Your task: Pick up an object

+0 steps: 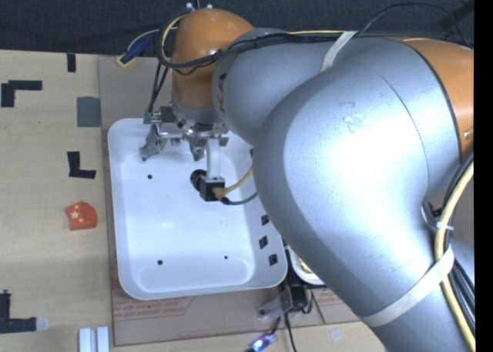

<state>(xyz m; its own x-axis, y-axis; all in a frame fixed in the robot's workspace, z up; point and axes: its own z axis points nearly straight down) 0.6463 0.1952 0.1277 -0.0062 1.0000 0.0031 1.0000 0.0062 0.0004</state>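
The gripper [172, 150] is above the bin's [131, 266] far end (a small object [81, 216] lies left, on the bench [46, 281]).

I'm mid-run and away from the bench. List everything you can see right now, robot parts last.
bin: one, white, centre, on the brown mat.
brown mat: one, brown, under the bin.
small object: one, orange-red, on the bench left of the bin, outside it.
tape marks: several, black, on the bench at left.
grey patch: one, grey, on the bench at upper left.
arm: one, grey and orange, reaching in from the right.
pincer: one, metal, over the bin's far end.
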